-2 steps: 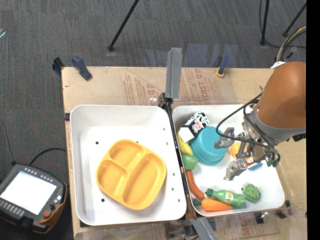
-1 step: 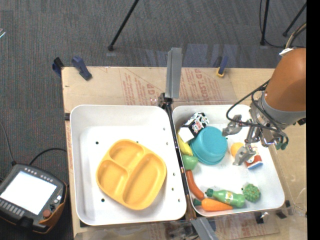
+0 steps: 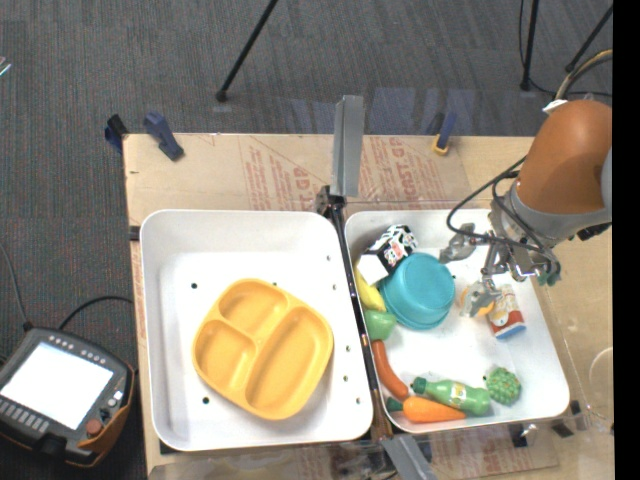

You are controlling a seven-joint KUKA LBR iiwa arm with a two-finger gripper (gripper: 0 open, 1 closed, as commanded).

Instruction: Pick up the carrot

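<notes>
Lying carrot, below claw.

Orange carrot, yellow tray, teal bowl

Two bins sit side by side on the counter. The left bin holds a plate with three parts. In the right bin, a bowl lies near the middle, with a small carton behind it to the left. The carrot lies at the front edge, and a bottle lies just behind it. A small bumpy ball sits right of the bottle. The pincer is over the bin, right of the bowl.
</notes>
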